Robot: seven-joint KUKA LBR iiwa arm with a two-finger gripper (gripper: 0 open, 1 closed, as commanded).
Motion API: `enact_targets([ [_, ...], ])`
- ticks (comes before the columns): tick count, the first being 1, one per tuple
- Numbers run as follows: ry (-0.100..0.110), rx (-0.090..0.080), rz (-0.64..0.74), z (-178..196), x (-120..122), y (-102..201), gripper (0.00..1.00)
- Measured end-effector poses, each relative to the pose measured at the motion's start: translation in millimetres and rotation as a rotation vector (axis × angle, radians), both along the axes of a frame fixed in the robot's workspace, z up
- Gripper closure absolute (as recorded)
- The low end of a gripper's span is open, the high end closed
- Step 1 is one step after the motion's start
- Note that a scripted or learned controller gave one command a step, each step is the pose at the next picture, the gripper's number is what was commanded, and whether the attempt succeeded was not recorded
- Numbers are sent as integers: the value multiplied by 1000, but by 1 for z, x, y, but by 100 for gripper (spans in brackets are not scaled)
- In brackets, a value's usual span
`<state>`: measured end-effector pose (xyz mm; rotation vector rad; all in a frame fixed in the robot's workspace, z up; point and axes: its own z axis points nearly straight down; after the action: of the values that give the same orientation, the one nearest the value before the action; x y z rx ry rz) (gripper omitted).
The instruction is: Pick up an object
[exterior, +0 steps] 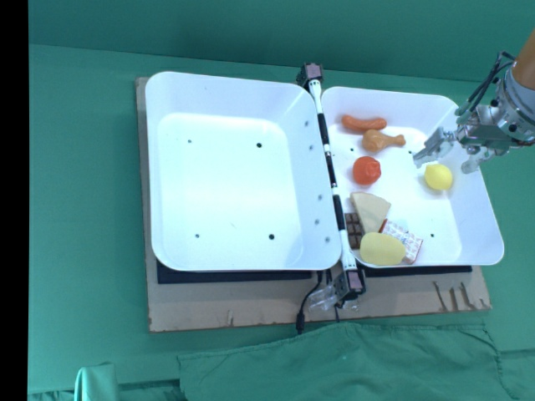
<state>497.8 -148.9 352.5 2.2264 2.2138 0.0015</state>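
Nearest the camera: green cloth (pixel 334 362) draped at the bench's front edge, then the cardboard sheet (pixel 234 303) under both bins.

Right bin (pixel 476 245), front corner: a pale yellow rounded piece (pixel 381 249) lies against a small printed packet (pixel 405 238). Just beside them, against the bin's inner wall, a brown chocolate bar (pixel 352 226), with a tan wedge (pixel 369 210) touching it from behind.

Mid bin: a red tomato-like ball (pixel 366 170) near the inner wall, apart from the rest. Across the bin, the yellow lemon (pixel 438 176) sits on the floor close to the outer wall.

My gripper (pixel 451 151) hangs over that side, just above the lemon. My fingers are spread apart, one toward the bin's middle, one toward the outer wall, with nothing between them. The lemon lies roughly below the gap and a little toward the camera.

Far end: a drumstick (pixel 383 141) and an orange sausage (pixel 364 124), near each other.

Left bin (pixel 167 107): bare white floor.

Progress, by my reading: approach made, nothing grasped, nothing lifted. The lemon looks the likeliest target. Left to do: line up over it, descend, close, raise. It is round and smooth, so it may squirt sideways if I close off-centre.
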Motion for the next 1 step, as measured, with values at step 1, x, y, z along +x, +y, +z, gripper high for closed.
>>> enact_targets([
  [1, 0, 0, 0, 0, 0, 0, 0],
])
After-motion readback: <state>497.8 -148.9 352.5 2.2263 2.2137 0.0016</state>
